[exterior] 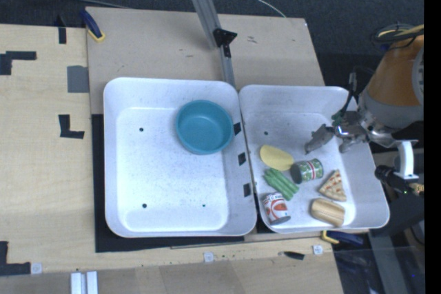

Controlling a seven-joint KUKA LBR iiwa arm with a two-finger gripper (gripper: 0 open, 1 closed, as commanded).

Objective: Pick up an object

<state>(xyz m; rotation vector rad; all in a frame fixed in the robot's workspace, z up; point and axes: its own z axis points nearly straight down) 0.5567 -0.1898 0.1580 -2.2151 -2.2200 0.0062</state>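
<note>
My gripper [326, 142] hovers over the right bin [275, 107], near its right wall, open with nothing between its fingers. Just below and left of it lie a yellow lemon-like piece [276, 156] and a green-labelled can [307, 171] on its side. Further toward the front are a green bean pod [280, 184], a red and white can [276, 208], a pizza slice [333, 184] and a bread roll [327, 211]. A blue bowl [204, 126] sits upright in the left bin [131, 169], near its back right corner.
A slanted metal pole [207, 7] rises from the gap behind the two bins. The arm's grey and orange body [396, 89] stands over the right bin's right rim. The objects crowd the right bin's front half.
</note>
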